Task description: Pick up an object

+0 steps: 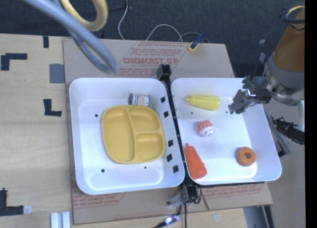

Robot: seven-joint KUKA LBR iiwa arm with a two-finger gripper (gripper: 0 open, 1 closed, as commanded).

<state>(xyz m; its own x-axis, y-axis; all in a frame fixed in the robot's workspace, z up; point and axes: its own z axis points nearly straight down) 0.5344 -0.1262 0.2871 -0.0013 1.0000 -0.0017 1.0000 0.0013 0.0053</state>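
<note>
My gripper (237, 106) hangs over the upper right part of the right bin (225, 84), reaching in from the right. A yellow squeeze bottle (203, 102) lies to its left. Below that sits a small pink and white toy (205, 128). An orange bottle-shaped object (194, 161) lies by the bin's left wall, and a brown doughnut (245, 156) rests at the lower right. Nothing is visible between the fingers.
The left bin (85, 123) holds a yellow divided plate (133, 134) and a small can (138, 99) behind it. A black divider (171, 123) runs between the bins. Grey and yellow hoses (79, 9) cross the upper left.
</note>
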